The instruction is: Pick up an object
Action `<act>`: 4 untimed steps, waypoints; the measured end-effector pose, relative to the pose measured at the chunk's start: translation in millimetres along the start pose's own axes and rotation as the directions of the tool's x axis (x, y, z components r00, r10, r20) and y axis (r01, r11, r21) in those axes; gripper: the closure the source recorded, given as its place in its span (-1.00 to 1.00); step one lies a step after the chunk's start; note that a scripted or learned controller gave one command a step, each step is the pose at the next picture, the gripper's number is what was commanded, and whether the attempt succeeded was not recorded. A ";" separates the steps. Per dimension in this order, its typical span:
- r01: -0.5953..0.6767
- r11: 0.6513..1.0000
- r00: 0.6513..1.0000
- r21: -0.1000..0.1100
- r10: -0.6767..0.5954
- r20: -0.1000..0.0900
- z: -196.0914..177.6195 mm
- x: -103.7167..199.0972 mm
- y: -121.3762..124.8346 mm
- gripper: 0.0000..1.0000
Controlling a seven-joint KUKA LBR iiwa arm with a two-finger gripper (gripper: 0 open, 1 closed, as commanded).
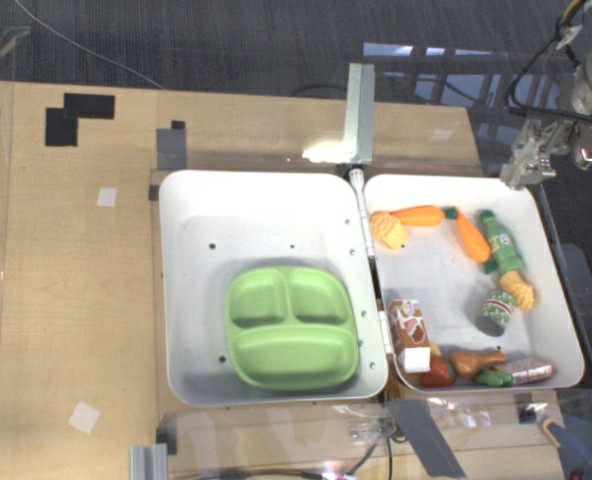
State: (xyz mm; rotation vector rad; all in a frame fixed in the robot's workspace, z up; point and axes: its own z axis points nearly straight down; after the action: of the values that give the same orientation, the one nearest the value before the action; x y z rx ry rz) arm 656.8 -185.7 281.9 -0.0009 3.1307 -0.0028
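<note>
No object had been picked up: every candidate lay in the right bin (pixel 556 298), and the whole grasp remained to be done. Counted there were two carrots (pixel 417 215), one green bottle (pixel 499 240), one can (pixel 494 314), one carton (pixel 409 329) and a few small food pieces along the 6 o'clock wall. The end effector (pixel 532 162) hung beyond the bin's 1 o'clock corner, holding nothing; its opening could not be judged. The left bin (pixel 191 218) held one green tray (pixel 292 327). Both bins sat on the surface (pixel 66 288).
</note>
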 end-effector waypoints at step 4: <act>0.114 0.993 0.993 0.003 -0.114 0.016 177.1 12.5 45.8 1.00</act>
State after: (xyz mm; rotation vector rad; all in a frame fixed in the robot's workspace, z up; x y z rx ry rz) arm 646.2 -140.3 104.5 -0.1786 3.1090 -0.0076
